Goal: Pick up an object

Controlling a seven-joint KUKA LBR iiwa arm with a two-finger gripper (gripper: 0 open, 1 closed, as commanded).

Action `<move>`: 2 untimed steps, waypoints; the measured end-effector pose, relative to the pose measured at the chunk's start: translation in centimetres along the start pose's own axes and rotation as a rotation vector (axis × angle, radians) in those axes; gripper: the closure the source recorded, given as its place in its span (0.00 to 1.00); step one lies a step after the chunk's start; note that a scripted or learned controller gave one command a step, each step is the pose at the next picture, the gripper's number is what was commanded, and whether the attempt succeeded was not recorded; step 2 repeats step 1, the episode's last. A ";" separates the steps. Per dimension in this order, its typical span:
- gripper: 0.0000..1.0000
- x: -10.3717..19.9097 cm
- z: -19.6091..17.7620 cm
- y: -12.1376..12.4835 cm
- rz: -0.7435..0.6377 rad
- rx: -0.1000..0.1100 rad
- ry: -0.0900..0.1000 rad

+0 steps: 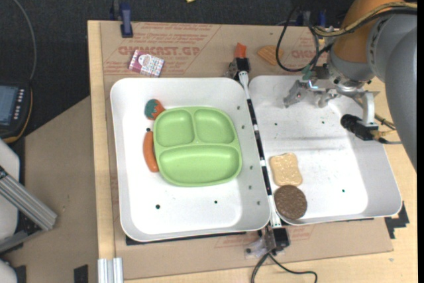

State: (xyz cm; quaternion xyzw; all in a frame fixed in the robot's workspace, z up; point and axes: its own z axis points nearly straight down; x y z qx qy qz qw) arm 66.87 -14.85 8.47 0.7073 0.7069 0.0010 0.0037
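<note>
The arm (391, 43) enters from the right edge of the view, its grey links bent downward and the orange band (364, 13) sitting above the wrist. The gripper (311, 93) hangs low at the far end of the arm, its fingers (295, 95) spread apart with nothing between them.

Arm (397, 56): smooth grey rounded casing, with a glossy orange band (368, 13) above the wrist. Black cables loop off the wrist housing. Gripper (311, 95): bare metal, silvery fingers, small fittings. A black part juts from the wrist mount.
</note>
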 end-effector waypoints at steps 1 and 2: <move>0.00 -5.5 0.0 -5.2 0.006 0.011 0.002; 0.00 -5.5 0.0 -5.2 0.006 0.011 0.002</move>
